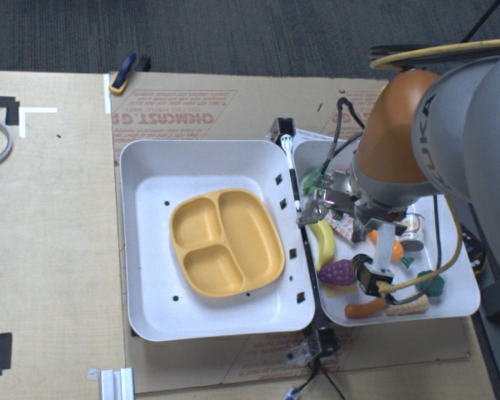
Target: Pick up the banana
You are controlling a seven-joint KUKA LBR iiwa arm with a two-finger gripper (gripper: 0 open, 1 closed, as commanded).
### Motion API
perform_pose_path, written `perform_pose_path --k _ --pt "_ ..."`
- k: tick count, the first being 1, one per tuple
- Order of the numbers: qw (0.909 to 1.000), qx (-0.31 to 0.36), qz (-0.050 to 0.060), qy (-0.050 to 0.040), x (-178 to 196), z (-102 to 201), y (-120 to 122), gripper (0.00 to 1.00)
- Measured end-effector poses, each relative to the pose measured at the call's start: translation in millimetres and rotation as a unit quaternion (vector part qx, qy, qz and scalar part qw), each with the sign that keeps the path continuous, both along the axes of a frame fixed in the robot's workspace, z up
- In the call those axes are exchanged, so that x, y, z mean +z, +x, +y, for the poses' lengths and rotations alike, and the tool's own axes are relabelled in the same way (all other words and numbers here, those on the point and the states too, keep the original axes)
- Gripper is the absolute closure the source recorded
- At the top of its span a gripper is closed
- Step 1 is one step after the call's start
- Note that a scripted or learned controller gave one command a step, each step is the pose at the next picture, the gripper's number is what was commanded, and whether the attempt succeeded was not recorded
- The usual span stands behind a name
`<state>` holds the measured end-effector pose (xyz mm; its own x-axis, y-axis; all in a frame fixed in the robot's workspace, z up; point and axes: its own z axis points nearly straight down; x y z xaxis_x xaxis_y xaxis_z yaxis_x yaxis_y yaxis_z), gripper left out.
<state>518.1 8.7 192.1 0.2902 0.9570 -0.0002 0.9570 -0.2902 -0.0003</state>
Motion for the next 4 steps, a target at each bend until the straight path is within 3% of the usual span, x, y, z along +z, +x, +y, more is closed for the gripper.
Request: perform_pose_path --k 1,2,3,4 --pt "1.0 0.001 0.0 -0.0003 10 0 1 1.0" --pt "0.9995 -0.031 0.001 -0.0003 0 80 -2 1.0" --pt "0.9992 0.041 0.001 0.0 -21 107 -34 1.0" --pt "0.9972 0.075 0.0 -0.0007 0 18 79 1.0"
